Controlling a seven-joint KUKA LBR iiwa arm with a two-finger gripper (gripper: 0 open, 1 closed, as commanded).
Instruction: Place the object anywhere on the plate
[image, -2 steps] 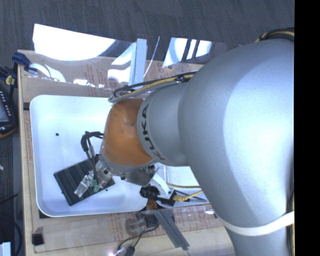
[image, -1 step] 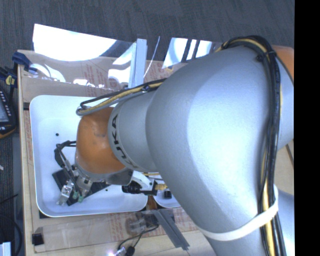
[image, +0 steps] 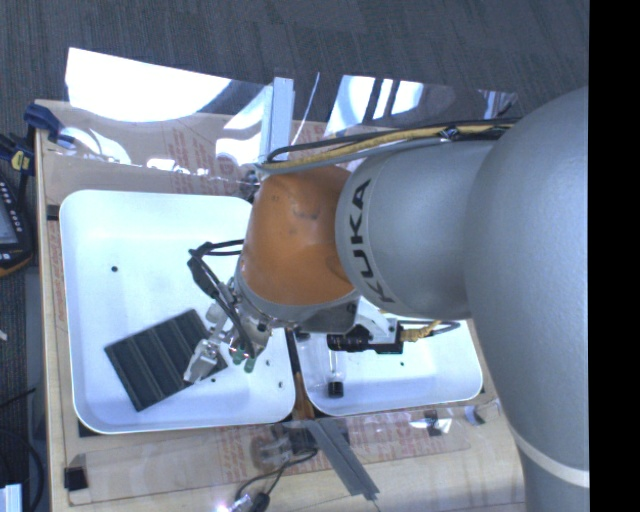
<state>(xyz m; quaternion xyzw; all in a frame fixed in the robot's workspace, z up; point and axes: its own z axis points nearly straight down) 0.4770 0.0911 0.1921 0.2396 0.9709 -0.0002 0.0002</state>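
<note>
A dark ribbed rectangular plate (image: 155, 358) lies tilted in the front part of the left bin (image: 100, 250). My gripper (image: 212, 362) hangs over the plate's right end, low and close to it. Its metal fingertips sit at the plate's edge. A small green and red thing shows beside the fingers at the gripper's right side, too small to name. The orange band and grey wrist cover the seam between the two bins.
The right bin (image: 440, 385) shows a strip of its floor under the arm, with a small dark item (image: 336, 386) near its left wall. Cables and a metal bracket (image: 330, 455) lie on the bench in front of the bins.
</note>
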